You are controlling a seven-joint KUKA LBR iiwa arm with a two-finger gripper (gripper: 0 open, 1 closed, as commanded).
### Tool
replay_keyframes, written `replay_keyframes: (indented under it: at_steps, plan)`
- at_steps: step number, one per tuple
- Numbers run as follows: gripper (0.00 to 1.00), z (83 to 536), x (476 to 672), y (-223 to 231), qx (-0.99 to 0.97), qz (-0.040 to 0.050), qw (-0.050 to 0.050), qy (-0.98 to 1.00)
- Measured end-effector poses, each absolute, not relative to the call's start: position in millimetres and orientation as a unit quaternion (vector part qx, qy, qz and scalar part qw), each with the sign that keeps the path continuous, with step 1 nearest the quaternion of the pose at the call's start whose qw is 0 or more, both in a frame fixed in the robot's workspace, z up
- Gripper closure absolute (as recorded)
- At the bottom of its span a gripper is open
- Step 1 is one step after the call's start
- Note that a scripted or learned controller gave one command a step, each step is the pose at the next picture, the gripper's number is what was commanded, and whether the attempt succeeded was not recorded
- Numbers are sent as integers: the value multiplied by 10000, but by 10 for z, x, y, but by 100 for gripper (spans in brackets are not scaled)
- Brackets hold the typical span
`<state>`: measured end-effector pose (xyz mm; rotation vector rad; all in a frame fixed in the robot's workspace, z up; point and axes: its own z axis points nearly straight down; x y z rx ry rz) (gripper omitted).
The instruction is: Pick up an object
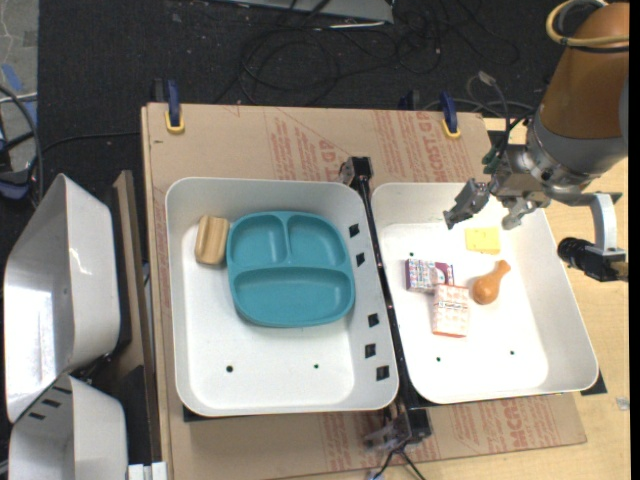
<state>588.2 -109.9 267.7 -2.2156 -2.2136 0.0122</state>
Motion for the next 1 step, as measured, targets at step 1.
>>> replay_keyframes:
  at_steps: [1]
  plan:
    - [0, 2741, 5902, -1097, -7067, 3, 1, -7075]
